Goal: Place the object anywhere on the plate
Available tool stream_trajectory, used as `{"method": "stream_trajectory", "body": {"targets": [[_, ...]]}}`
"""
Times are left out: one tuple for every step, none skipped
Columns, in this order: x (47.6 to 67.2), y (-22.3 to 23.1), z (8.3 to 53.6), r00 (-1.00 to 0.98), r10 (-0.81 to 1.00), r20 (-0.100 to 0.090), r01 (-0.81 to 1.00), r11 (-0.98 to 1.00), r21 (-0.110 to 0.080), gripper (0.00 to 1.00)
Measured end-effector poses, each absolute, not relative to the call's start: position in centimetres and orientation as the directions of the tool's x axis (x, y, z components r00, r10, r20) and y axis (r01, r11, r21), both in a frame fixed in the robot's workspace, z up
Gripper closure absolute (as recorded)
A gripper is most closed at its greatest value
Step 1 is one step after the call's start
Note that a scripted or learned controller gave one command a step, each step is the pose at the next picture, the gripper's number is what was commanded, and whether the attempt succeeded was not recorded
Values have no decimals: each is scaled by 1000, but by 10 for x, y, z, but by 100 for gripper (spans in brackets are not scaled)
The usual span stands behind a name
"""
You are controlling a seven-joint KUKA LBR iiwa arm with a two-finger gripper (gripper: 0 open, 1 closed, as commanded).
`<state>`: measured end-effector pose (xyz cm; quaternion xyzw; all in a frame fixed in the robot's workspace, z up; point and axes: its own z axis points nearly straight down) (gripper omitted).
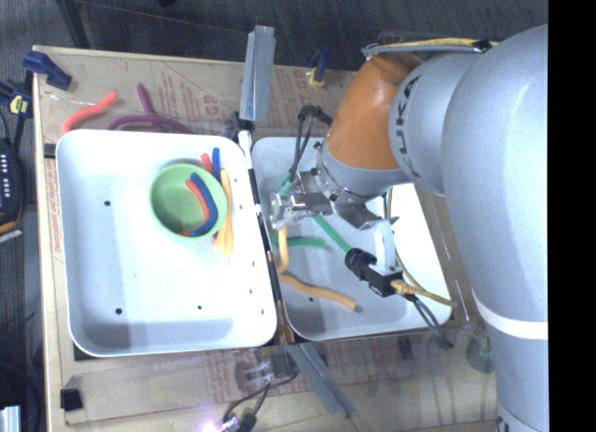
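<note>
1 green plate (184,199) bears 4 coloured strips (207,199).

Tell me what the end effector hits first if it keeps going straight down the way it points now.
Probably the floor of the right bin near its left wall. The end effector points down there, just above the green strip and the orange strip; from this slanted view, it might clip the green one first.

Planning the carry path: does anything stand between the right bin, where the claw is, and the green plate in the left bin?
The two bins' adjoining raised rims lie between the claw in the right bin and the green plate. The plate already holds several colored strips, leaving bare green toward its left.
</note>
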<state>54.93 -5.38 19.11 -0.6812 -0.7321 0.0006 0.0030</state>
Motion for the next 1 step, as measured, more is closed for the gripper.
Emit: {"method": "stream_trajectory", "body": {"targets": [[549,-54,191,-72,997,4,997,72,-5,0]]}}
